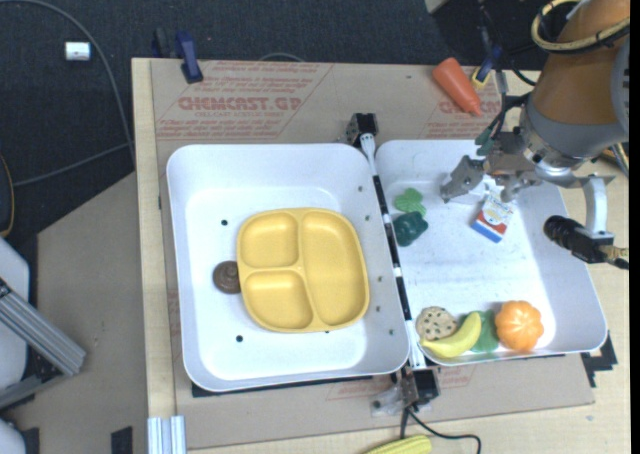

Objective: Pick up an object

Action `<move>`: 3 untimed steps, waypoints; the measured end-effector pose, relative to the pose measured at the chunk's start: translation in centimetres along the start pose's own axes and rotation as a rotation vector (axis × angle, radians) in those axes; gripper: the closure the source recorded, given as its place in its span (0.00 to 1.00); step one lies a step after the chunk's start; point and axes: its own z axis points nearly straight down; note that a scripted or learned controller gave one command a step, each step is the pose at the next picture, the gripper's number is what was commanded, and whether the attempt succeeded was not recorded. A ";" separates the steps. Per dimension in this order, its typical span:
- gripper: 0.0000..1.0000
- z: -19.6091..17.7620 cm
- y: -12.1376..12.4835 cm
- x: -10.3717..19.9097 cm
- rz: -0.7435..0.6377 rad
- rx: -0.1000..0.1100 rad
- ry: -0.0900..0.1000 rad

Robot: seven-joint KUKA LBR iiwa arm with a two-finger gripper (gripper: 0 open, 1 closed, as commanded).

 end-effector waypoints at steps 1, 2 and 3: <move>0.00 8.7 0.3 -5.8 0.001 0.002 0.000; 0.00 12.4 2.8 -11.2 -0.003 -0.001 0.003; 1.00 11.4 2.8 -11.3 -0.001 -0.004 -0.001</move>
